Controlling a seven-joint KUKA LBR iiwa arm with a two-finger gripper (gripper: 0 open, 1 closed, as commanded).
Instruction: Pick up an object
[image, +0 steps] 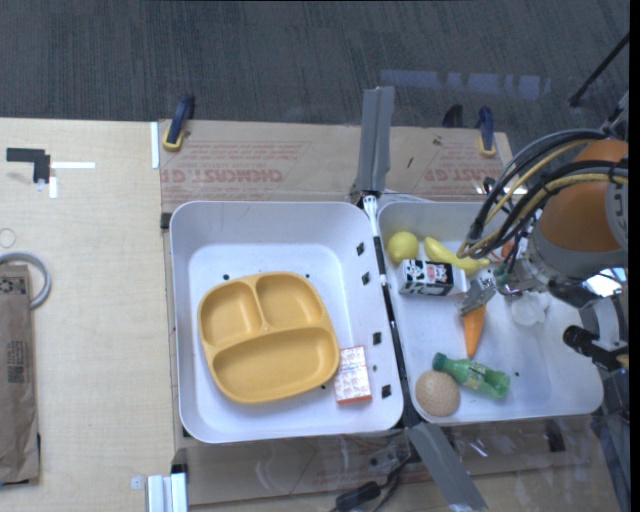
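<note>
The right bin (560, 400) holds several items: a yellow lemon (402, 246), a banana (447, 254), a black-and-white carton (428, 277), an orange carrot (472, 329), a green bottle (472, 374) lying on its side and a tan round ball (437, 393). My gripper (483, 293) hangs low over the middle of this bin, right at the carrot's upper end and just right of the carton. Cables and the wrist hide the bin's back right part.
In the left bin (200, 250) lies a yellow divided plate (268, 336) with a small red-and-white box (353, 374) at its right. A brown paper bag (15, 360) rests on the bench at far left. Clamps hold cardboard behind the bins.
</note>
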